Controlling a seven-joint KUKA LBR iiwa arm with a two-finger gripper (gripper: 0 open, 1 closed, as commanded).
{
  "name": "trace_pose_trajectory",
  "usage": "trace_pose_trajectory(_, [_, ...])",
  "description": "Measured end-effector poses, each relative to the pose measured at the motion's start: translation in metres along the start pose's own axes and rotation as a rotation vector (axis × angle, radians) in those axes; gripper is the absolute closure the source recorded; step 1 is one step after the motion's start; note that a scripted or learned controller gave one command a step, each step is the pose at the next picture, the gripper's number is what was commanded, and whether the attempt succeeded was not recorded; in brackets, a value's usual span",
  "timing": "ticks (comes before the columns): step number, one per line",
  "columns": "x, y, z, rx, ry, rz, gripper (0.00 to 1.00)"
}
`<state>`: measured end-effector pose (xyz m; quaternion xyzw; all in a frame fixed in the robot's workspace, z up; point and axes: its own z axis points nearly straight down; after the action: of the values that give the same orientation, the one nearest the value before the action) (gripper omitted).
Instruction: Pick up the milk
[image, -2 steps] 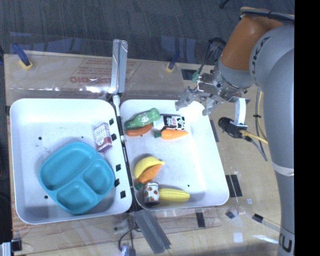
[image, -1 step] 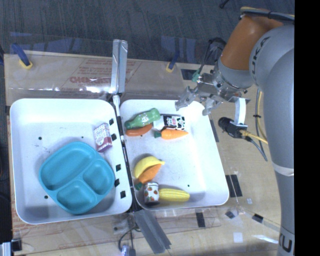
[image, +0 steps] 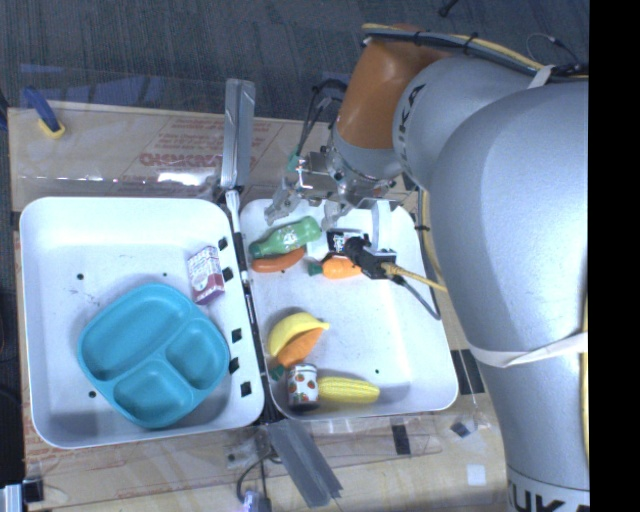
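grey casing on the robot arm (image: 500, 220) shows part of the word "kuka" beside its orange band. red print on the cardboard sheet (image: 180, 150) behind the bins is too faint to read. the small maroon-and-white milk carton (image: 205, 272) stands at 2 o'clock in the left white plastic bin (image: 40, 300), close to the dividing wall, and its label is illegible. a blue divided plastic plate (image: 150, 352) lies just beside it towards 7 o'clock. the right white plastic bin (image: 420, 340) holds a green bottle-shaped toy (image: 285, 238) at 11 o'clock, a yellow banana (image: 297, 328), a small printed can (image: 302, 385) at 7 o'clock and a yellow corn cob (image: 347, 390). the gripper (image: 325, 200) hangs over that bin's 12 o'clock end. i cannot tell whether it is open or closed.
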<state>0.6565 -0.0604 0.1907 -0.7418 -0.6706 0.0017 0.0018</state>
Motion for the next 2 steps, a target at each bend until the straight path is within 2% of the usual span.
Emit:
trace_pose_trajectory(1, [-0.067,-0.037,-0.082,-0.004,-0.001,-0.113,0.00])
trace_pose_trajectory(2, [-0.038,0.004,0.025,-0.002,-0.001,-0.403,0.00])
